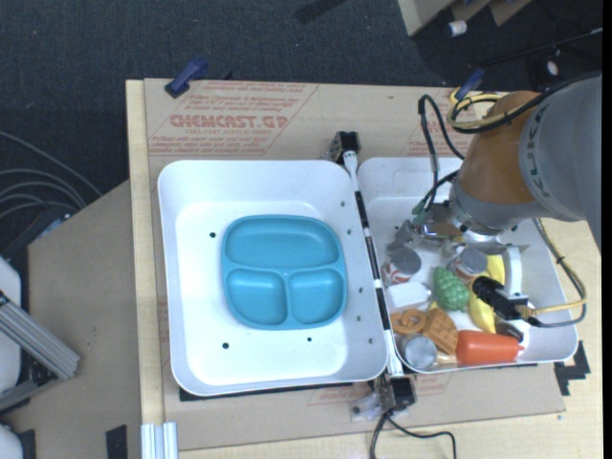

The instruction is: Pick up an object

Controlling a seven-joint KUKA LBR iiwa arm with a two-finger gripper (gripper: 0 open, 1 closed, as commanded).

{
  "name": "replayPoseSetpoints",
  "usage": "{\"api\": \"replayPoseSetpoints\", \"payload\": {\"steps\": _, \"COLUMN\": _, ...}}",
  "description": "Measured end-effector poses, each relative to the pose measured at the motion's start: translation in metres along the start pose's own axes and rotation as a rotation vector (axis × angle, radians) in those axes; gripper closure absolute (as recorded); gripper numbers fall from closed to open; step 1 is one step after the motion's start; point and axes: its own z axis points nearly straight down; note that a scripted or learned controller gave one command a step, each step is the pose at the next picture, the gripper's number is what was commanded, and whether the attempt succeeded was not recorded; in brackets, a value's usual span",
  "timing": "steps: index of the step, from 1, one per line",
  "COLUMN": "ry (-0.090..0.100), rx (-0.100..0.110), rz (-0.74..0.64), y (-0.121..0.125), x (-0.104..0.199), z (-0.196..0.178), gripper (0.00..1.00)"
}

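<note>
The right bin [382,175] holds a pile of small items. Among them are a green bumpy piece [451,288], a yellow banana-shaped toy [488,293], an orange carrot-like piece [488,348], a brown pretzel [410,320], a tan waffle piece [442,331], a silver can [419,353] and a grey disc [404,260]. My gripper [432,229] hangs low over the middle of this bin, just above the disc and the green piece. The wrist body hides the bin's far right part.
The left bin [182,256] carries a blue three-part plate [283,270] at its middle. A black divider rail [365,228] runs between the bins. Cables [459,113] loop off the arm above the right bin. A blue clip [185,78] lies at the bench's top left.
</note>
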Motion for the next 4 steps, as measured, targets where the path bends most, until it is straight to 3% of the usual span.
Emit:
{"api": "replayPoseSetpoints", "payload": {"steps": 1, "ry": 0.0, "rx": 0.0, "rz": 0.0, "y": -0.021, "x": -0.005, "z": 0.0, "gripper": 0.0}}
{"api": "replayPoseSetpoints", "payload": {"steps": 2, "ry": -0.001, "rx": -0.003, "rz": -0.001, "y": 0.081, "x": -0.034, "z": -0.001, "gripper": 0.0}}
{"api": "replayPoseSetpoints", "payload": {"steps": 3, "ry": 0.0, "rx": 0.0, "rz": 0.0, "y": 0.033, "x": -0.032, "z": 0.0, "gripper": 0.0}}
{"api": "replayPoseSetpoints", "payload": {"steps": 4, "ry": 0.0, "rx": -0.001, "rz": 0.0, "y": 0.033, "x": -0.032, "z": -0.01, "gripper": 1.0}}
